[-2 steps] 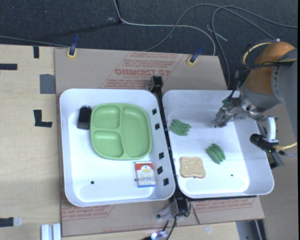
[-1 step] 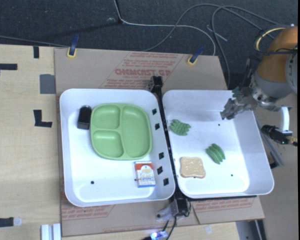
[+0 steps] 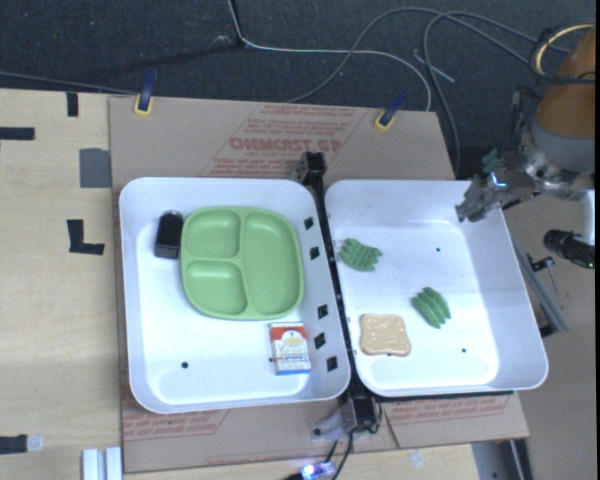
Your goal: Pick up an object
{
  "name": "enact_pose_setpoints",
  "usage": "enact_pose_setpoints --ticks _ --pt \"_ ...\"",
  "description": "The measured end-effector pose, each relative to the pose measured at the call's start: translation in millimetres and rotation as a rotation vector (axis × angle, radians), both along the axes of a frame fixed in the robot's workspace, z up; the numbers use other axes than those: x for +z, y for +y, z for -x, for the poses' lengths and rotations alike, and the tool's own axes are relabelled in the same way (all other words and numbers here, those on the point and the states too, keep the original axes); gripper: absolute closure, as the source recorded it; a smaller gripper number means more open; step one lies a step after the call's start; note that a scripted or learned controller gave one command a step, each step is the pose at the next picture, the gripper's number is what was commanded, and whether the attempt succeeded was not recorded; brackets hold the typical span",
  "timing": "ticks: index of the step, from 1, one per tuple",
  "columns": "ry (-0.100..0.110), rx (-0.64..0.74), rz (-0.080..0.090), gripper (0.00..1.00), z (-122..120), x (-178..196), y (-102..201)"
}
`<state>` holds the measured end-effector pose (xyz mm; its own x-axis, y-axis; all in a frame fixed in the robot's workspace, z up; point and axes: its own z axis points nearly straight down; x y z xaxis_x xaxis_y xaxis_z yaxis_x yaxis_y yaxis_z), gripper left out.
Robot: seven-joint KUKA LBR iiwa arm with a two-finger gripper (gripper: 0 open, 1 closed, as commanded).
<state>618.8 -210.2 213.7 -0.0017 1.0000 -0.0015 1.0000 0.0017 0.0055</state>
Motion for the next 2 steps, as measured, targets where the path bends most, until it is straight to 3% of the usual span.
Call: enact_pose_setpoints --ticks 2 --pt "0.007 0.003 -0.003 1.0 15 8 101"
